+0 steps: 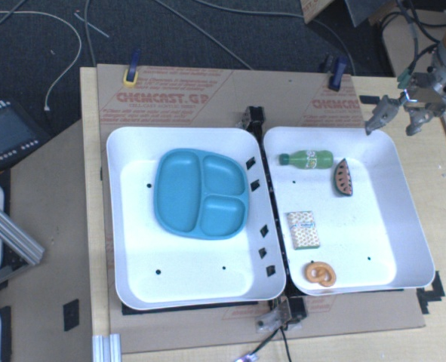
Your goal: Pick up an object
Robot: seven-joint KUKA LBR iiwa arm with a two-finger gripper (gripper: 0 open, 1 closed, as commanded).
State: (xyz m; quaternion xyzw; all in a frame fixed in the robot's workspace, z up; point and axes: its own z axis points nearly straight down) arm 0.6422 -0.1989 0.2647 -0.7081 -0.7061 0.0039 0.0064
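From above, the gripper (395, 121) hangs outside the right bin (404, 225), just beyond its far right corner, over the cardboard-covered bench (207, 89). Its two fingers are spread apart with nothing between them.

Inside the right bin, a green bottle (306, 158) lies on its side near the far edge, close to the divider between bins. A watermelon slice (344, 177) lies just right of the bottle, apart from it. A small patterned packet (304, 229) sits mid-bin, and a pretzel (321, 274) lies close to the near rim. The bin's right half is open floor.

The left bin (132, 262) holds a blue divided plate (201, 193), with bare floor along its near edge.
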